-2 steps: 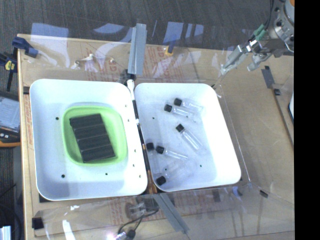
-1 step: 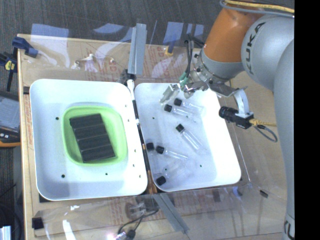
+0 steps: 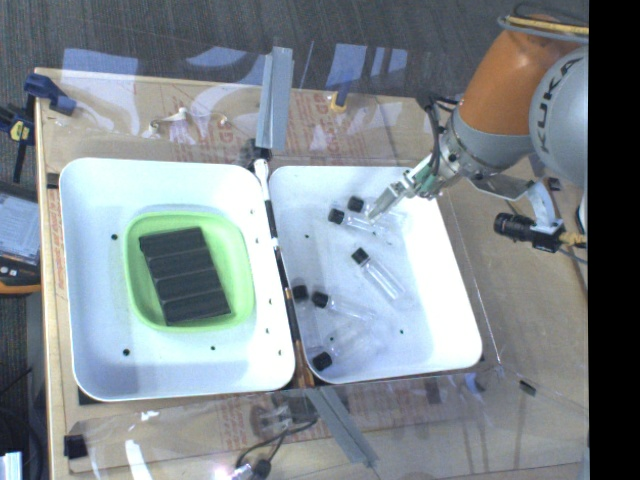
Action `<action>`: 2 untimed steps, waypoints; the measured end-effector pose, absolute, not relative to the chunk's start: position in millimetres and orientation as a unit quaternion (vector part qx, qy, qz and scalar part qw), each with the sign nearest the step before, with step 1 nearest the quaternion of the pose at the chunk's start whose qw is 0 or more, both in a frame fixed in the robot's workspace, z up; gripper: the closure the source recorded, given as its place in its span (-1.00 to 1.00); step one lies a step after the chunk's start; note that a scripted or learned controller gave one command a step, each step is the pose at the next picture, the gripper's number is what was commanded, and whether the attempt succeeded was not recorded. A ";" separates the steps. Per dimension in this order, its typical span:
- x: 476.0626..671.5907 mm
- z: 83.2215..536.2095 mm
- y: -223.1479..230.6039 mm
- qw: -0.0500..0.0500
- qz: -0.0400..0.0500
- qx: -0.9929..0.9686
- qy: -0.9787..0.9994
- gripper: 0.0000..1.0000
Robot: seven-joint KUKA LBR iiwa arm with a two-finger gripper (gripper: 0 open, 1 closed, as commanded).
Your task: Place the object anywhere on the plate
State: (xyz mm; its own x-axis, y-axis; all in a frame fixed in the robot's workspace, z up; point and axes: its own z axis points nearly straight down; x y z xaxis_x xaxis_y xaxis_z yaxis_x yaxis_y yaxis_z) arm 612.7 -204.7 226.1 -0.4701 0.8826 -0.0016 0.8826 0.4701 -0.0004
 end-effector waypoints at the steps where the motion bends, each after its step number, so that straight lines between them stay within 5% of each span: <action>1: 609.4 355.7 -210.9 0.001 0.000 0.542 0.840 -1.00; 2: 640.1 443.9 -210.7 0.001 0.000 0.529 0.849 -1.00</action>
State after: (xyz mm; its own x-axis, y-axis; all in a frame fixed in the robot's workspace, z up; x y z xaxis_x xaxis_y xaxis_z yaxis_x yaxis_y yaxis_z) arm 640.1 -210.7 443.9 -0.4406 0.8977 -0.0012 0.8977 0.4406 0.0019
